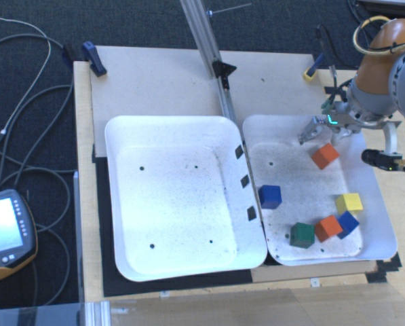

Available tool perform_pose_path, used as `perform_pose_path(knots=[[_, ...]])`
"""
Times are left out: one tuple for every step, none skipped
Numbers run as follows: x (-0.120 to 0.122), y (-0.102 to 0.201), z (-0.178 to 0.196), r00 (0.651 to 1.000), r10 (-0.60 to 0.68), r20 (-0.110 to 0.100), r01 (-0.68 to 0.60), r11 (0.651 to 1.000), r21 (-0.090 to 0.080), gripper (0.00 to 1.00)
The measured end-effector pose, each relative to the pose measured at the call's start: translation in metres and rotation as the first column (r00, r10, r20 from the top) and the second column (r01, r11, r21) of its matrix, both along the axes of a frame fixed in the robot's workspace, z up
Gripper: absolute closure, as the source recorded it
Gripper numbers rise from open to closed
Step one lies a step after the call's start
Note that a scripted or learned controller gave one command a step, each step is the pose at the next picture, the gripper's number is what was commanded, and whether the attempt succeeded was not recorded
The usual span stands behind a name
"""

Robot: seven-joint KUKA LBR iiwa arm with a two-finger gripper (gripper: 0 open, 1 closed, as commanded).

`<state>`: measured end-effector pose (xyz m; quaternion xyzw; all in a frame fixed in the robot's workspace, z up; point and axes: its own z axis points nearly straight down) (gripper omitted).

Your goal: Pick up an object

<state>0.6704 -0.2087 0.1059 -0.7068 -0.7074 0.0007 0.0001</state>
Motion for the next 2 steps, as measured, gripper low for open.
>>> perform_pose_path(knots=[[-0.047, 0.007, -0.006, 1.000, -0.002, -0.004, 0.002, 1.000, 0.002, 0.00], [-0.015, 0.019, -0.006, 1.000, 0.002, 0.005, -0.002, 1.000, 0.000, 0.00]])
